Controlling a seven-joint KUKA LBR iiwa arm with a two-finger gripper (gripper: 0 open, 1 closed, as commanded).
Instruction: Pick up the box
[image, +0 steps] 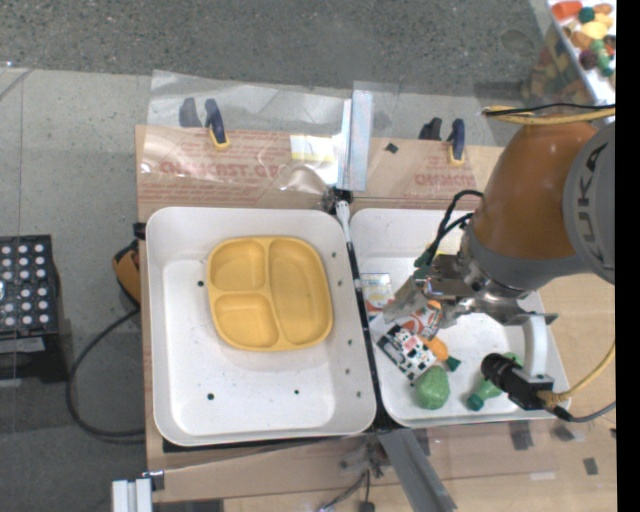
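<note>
While the arm hangs over the right bin (400, 232), camera view shows the gripper (432, 292) low at the clutter; whether it is released or clenched, cannot tell. Small printed box (407, 343) lies near the bin's left wall, touching an orange piece (440, 352), green toy (432, 388) just below. Left bin (180, 400) holds a yellow divided plate (270, 292). Risk, judged: neighbours crowd the box, so a closing grasp may nudge it aside or catch the wrong item.

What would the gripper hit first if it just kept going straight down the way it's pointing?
Most likely the box, the printed carton lying in the right bin directly under the gripper. Depth is hard to judge from this slanted view, so the gap between them is unclear.
</note>
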